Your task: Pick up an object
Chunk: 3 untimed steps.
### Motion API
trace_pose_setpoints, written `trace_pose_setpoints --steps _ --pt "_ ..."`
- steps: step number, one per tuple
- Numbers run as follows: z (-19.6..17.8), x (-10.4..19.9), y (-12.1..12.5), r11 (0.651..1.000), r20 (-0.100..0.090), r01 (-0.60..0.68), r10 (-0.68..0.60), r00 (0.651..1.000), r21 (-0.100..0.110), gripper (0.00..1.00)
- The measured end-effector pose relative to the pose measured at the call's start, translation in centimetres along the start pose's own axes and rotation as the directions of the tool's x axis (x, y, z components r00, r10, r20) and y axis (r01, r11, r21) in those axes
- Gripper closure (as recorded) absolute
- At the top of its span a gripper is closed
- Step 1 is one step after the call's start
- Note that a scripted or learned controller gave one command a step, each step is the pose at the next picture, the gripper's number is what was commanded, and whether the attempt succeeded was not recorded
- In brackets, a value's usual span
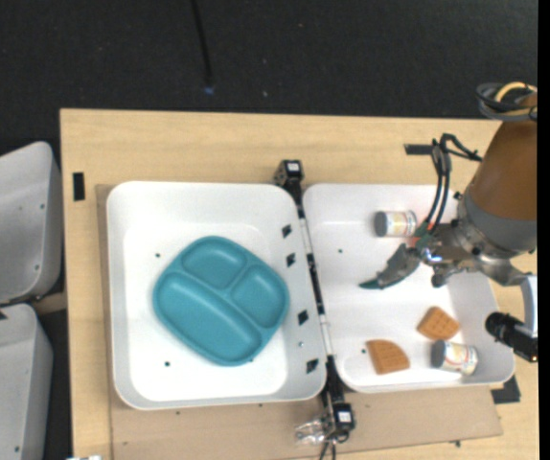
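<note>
Step in hand: the approach, as I judge it. Nothing sits between my fingers, so the pick is not yet made.

My gripper [382,278] reaches in from 3 o'clock and hangs over the middle of the right shallow white bin [347,204]. Its dark tip points toward 8 o'clock, low over bare bin floor. The tip reads as one narrow dark wedge; I cannot tell how far the fingers stand apart, and I cannot tell whether the tip touches the floor.

Candidate objects, all in the right bin:
- small cylindrical container with a pale body and yellowish band [395,223], lying on its side at 12 o'clock from my tip, near but apart.
- flat tan cracker-like square [438,324], at 4 o'clock.
- flat orange-brown wedge-shaped piece [387,356], at 6 o'clock, near the bin's front wall.
- second small cylinder with a grey cap [453,356], lying at 5 o'clock, just beside the front right corner.

The left white bin [122,353] holds a teal plastic divided plate [220,299], well apart at 9 o'clock.

Next move, my judgement: choose one target, shift over it, straddle it, then close. The flat pieces offer little height to grip; a cylinder seems the better bet, though it may roll.
</note>
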<state>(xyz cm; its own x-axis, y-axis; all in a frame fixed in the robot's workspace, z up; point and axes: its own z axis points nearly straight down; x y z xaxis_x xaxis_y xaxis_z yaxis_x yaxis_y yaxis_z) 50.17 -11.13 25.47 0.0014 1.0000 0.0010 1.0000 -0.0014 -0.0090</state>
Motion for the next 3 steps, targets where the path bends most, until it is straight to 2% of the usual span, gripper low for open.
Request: trace_pose_setpoints --steps 1,2,3 --pt "-0.5 0.0 0.2 1.000 0.002 0.003 -0.003 1.000 -0.011 0.00" --pt "4.0 0.1 0.9 1.000 0.002 0.000 0.000 1.000 -0.006 0.00" --pt "10.1 0.6 0.7 1.000 0.001 -0.001 0.001 1.000 -0.004 0.00"
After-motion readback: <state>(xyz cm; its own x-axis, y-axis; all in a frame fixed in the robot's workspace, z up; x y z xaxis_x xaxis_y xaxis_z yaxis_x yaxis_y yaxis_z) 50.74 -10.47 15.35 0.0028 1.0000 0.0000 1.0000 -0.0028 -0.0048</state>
